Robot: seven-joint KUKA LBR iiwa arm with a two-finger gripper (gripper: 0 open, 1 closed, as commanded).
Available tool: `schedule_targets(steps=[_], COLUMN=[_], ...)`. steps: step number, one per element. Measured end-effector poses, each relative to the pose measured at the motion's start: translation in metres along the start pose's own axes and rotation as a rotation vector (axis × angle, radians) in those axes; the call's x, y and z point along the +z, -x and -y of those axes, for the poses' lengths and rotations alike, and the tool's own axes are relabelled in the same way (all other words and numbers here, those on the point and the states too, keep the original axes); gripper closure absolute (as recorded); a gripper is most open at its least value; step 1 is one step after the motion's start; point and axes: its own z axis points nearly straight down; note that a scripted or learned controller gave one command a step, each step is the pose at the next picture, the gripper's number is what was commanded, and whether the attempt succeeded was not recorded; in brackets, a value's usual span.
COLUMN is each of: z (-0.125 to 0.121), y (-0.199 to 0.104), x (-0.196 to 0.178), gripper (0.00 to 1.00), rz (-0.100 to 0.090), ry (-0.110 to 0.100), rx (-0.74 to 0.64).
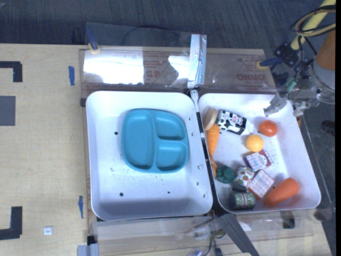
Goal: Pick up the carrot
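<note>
In the right white bin (306, 143), nearest us, we log 1 small green labelled can (243, 199), its print unreadable, and 1 fat orange carrot (282, 191) at the near right corner. Mid-bin: 2 red-and-white packets (256, 170), text too small. Farther: 1 black-and-white cow-patterned carton (232, 121). The gripper (287, 101) hangs over the far right rim; we cannot tell its state.

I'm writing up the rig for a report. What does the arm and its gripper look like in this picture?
At the right edge, the arm shows an orange band above a grey wrist. Yellow and black cables loop over it, and blue fittings sit on the wrist assembly. The gripper is pale grey metal with two short angular fingers, above the right bin's far corner.
</note>
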Motion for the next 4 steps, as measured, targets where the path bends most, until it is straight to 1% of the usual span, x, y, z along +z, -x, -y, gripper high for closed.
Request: schedule_targets(steps=[1,2,3,4], z=[-0.042,-0.046,-0.046,0.064], y=[-0.04,-0.06,-0.063,-0.04], x=[0.095,0.106,0.118,0.104], gripper=[0.0,0.0,0.0,0.0], rz=[0.0,0.0,0.0,0.001], ry=[-0.003,-0.003,-0.003,0.001], rx=[0.258,0.251,0.263,0.189])
